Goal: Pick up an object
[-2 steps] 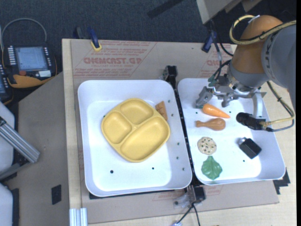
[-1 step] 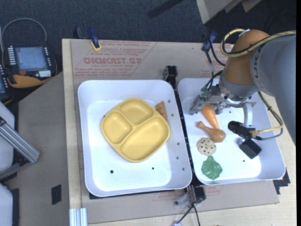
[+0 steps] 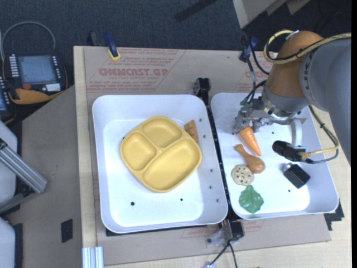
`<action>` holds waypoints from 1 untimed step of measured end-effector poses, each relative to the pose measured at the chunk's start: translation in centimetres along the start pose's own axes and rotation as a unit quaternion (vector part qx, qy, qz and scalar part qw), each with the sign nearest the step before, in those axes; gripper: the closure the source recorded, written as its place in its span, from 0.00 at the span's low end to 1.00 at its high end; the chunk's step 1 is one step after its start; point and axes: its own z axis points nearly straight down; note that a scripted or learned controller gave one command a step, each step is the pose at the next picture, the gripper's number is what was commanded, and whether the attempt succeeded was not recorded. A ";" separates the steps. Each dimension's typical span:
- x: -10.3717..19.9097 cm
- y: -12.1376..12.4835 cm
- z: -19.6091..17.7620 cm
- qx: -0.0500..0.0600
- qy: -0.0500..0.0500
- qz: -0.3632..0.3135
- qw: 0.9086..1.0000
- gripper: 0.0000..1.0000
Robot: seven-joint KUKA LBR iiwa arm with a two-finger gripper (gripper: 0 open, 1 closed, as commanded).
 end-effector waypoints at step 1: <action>-0.4 0.4 -6.4 -0.003 -0.001 0.000 1.000 1.00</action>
